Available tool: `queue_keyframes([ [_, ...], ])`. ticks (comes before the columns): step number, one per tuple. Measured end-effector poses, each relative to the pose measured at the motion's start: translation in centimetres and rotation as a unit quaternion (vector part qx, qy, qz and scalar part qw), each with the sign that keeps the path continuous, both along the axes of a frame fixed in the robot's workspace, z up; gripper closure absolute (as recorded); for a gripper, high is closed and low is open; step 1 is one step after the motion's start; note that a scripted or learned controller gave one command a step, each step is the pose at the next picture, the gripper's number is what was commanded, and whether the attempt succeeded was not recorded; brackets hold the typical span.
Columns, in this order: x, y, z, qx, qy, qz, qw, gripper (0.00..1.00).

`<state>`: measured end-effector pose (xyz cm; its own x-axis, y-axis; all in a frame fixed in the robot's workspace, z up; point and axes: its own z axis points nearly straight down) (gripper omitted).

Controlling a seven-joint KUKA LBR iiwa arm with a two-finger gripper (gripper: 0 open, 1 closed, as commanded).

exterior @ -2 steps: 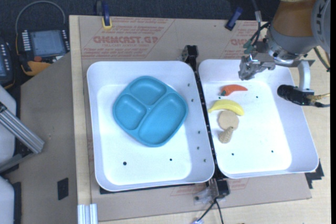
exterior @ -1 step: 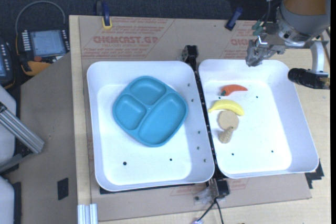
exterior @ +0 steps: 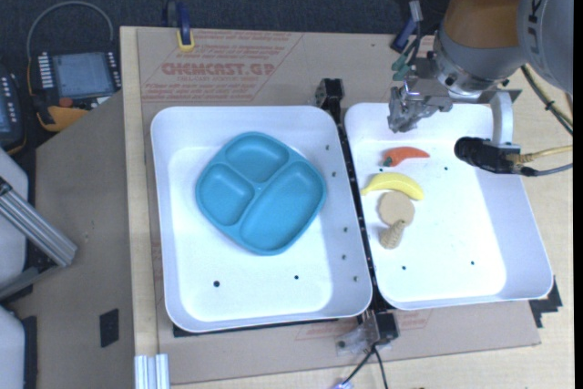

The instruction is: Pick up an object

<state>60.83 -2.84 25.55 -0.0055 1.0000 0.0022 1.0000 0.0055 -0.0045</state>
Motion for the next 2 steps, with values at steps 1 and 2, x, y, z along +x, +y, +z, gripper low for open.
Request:
queue_keyframes([
  [1, -1.9, 5.8, -0.6, 0.0001, 0.000, 0.000, 1.0000, 1.00],
  [2, -3.6, 11.0, -3.4, -0.0002, 0.001, 0.000, 1.0000, 1.00],
])
